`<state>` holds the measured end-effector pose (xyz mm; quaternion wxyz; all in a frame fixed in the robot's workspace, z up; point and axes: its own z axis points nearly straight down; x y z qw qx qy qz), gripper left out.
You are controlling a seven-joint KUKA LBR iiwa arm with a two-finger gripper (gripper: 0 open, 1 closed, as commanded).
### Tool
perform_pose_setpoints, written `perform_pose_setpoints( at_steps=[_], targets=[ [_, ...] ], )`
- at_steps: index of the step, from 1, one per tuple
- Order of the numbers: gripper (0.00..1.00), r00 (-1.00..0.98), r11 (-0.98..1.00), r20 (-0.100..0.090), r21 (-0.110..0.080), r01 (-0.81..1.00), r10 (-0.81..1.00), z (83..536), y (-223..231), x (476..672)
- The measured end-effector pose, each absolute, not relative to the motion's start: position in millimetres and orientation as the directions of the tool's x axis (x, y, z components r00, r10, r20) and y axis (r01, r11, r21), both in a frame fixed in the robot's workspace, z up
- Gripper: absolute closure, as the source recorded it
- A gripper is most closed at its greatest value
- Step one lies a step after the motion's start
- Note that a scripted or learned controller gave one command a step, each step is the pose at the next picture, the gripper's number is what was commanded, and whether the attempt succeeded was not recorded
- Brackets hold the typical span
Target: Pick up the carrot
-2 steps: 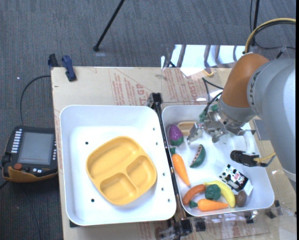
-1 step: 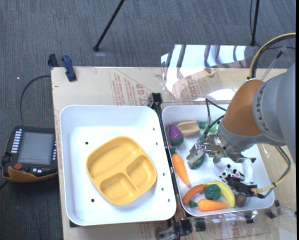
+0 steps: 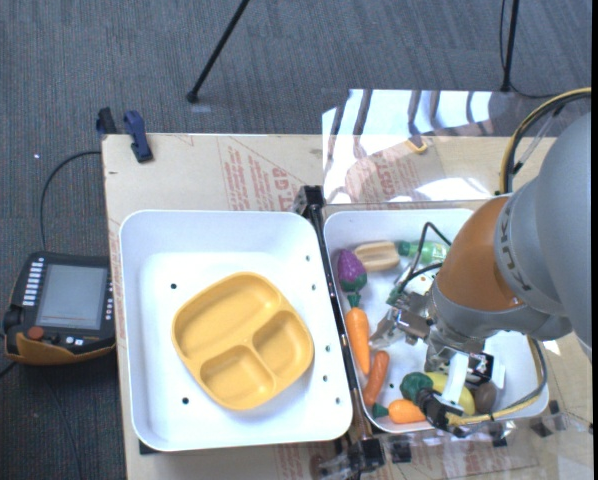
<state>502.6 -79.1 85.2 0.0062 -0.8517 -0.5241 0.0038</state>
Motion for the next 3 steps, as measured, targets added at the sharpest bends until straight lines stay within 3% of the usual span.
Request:
perform_pose_setpoints(
  at_steps=[1,2,3],
  targets=[
    [1.00,0.455,-0.455,0.000,-0.025,0.890,0.890,93,-80,501.2],
    [0.00,0.457,-0.457,0.001,-0.025,0.889,0.890,93,-80,501.1],
    [0.00,0.693,-0.693,-0.004,-0.011,0.721,0.721,86,-84,543.2]
  ],
)
